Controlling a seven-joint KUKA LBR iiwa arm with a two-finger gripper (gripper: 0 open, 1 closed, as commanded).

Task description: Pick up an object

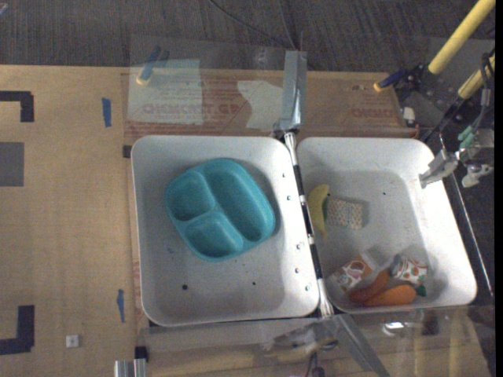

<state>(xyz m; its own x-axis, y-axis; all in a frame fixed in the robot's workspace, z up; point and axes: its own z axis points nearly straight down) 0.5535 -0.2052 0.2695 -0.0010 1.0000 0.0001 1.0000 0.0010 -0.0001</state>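
Gripper sat at right bin's right rim, finger state unclear. Nearest it, left and slightly toward camera: speckled sponge, then banana, long axis running near-far. Carrot lay further off, toward camera. Teal divided plate farthest left.

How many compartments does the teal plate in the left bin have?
3. The teal plate in the left bin has one small section at upper left, one long section along the right side, and one at the bottom. None looks hidden.

Wooden bench under two bins
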